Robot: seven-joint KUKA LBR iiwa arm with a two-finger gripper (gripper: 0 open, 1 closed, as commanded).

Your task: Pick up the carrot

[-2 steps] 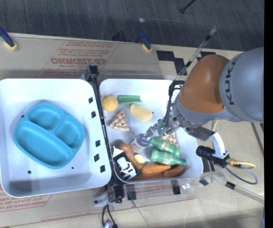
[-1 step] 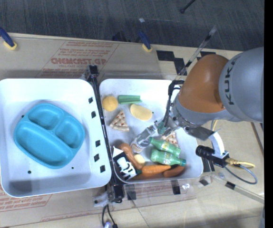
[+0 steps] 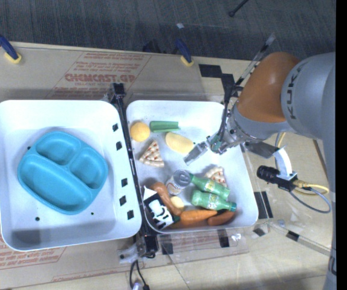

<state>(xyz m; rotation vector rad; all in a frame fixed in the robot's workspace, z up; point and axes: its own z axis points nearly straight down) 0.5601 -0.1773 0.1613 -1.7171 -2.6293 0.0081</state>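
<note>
The carrot (image 3: 191,217) is an orange tapered piece lying flat near the front wall of the right bin (image 3: 138,110), beside a black-and-white item (image 3: 156,211). A brownish sausage-like piece (image 3: 223,218) touches its right end. My gripper (image 3: 195,153) hangs over the middle of the right bin, well behind the carrot and just right of a pale yellow piece (image 3: 179,142). Nothing is seen held in it. The grey arm with the orange band (image 3: 264,95) comes in from the right.
The right bin also holds a lemon (image 3: 139,130), a green stick (image 3: 164,125), two pizza slices (image 3: 152,154), a small can (image 3: 179,179), two green bottles (image 3: 213,193) and a hot dog (image 3: 163,198). A blue divided plate (image 3: 63,171) lies in the left bin (image 3: 4,162).
</note>
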